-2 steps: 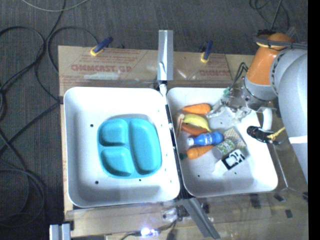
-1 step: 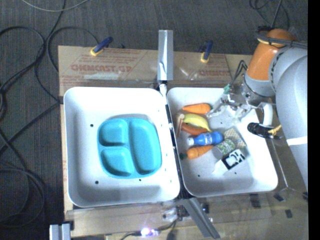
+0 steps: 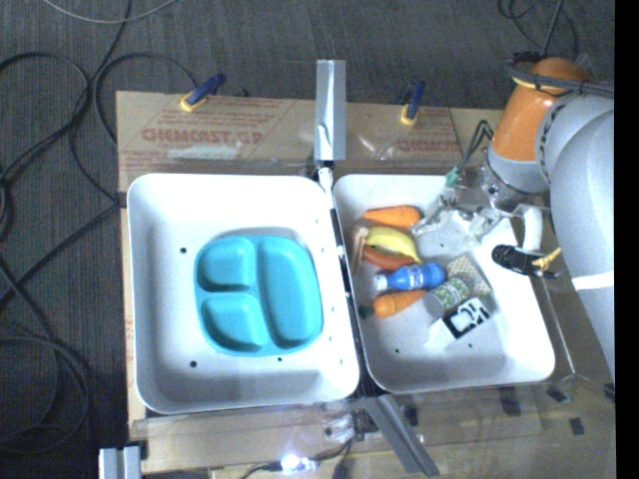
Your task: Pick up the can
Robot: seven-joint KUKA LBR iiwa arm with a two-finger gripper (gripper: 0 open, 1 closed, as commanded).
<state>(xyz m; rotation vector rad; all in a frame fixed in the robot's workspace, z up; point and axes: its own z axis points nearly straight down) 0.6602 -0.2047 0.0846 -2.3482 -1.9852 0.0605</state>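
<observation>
Nothing is lifted yet: the can (image 3: 451,293) lies in the right bin (image 3: 519,362), the gripper (image 3: 457,211) hovers nearby; whether its jaws are parted, I cannot tell.

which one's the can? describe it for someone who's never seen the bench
Look in the right-hand white bin, just right of its middle. The can lies on its side between the blue bottle and a black-and-white packet; it is the small greenish-grey cylinder with a printed label.

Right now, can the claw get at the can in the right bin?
Probably yes. The can lies uncovered in the right bin, and the claw hangs just above it; only the blue bottle crowds its left.
</observation>
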